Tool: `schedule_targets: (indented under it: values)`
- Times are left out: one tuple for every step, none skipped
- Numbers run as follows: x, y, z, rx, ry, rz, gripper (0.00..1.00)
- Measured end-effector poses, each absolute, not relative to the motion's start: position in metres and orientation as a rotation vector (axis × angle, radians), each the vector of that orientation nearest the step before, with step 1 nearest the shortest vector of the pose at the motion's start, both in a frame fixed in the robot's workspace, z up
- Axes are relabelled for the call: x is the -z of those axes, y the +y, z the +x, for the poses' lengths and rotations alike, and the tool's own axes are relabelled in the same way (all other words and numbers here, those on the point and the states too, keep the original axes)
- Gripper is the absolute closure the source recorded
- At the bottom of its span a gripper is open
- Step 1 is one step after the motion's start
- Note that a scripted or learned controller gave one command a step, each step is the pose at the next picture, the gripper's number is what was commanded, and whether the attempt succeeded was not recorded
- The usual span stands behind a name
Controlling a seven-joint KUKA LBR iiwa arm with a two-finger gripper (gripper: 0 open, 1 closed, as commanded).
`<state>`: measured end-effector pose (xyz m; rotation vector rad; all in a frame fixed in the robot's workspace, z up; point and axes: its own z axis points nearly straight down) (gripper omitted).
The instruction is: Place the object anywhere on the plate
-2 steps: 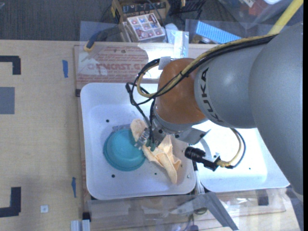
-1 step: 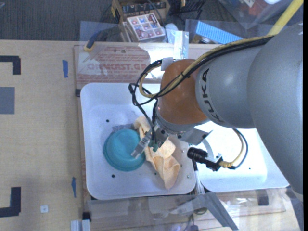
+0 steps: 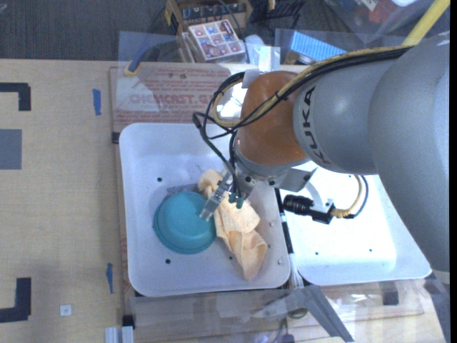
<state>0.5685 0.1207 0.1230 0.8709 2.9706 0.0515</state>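
Nearest the lens, the grey arm (image 3: 371, 84) is seen sweeping in from the right, and much of the right bin (image 3: 357, 252) is covered by it. Within the left bin (image 3: 139, 170), the blue plate (image 3: 182, 224) is found left of centre. The gripper (image 3: 225, 200) is lowered at the plate's right rim, onto the upper end of the crumpled yellow cloth (image 3: 244, 236), which lies just beside the plate and mostly off it. The grasping step is judged to be in hand; next, a secure hold and a short carry leftward are called for. Whether the gripper is spread or closed cannot be told, and the cloth's top is hidden beneath it.
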Motion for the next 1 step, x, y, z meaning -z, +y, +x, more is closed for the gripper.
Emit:
schedule_targets:
  values:
    - [-0.2546,0.1124,0.5830,-0.004,3.120,0.287,0.00]
